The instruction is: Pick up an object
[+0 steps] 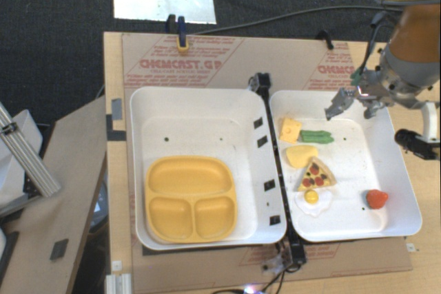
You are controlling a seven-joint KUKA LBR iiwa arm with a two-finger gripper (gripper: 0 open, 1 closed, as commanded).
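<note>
The right bin (pixel 396 169) holds several toy foods: a yellow cheese cube (pixel 290 129), a green bean pod (pixel 317 137), a pale yellow piece (pixel 300 155), a pizza slice (pixel 317 175), a fried egg (pixel 312 200) and a red strawberry-like piece (pixel 376 199). My gripper (pixel 354 106) hangs over the bin's far edge, up and to the right of the green pod. Its two fingers are spread apart with nothing between them.
The left bin (pixel 200 113) holds a yellow divided tray (pixel 192 199). A black divider with clips (pixel 270 162) runs between the bins. A blue-and-yellow clamp (pixel 181 32) stands at the bench's far edge. Cables (pixel 289 10) cross behind the bins.
</note>
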